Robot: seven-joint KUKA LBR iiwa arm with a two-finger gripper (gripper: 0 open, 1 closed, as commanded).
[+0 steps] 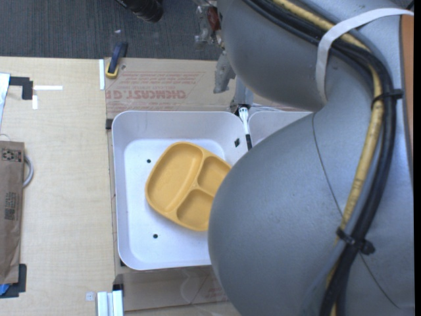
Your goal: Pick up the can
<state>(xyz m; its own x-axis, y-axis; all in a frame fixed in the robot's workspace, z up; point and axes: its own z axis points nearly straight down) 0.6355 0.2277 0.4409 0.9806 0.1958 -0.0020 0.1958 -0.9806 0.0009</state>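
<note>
Camera view: pick not confirmed; the arm covers the right half of the frame.

The tool sits behind the arm body, so its state cannot be told, and the can's position cannot be told either; judged from this, the grasp and lift remain to be verified. The left bin, frame centre-left, holds a yellow divided tray, partly overlapped by the arm. A corner of the right bin shows at upper centre. The light wood surface fills the left; printed cardboard lies above the bins, a brown paper bag at the left edge, dark carpet along the top.
</note>
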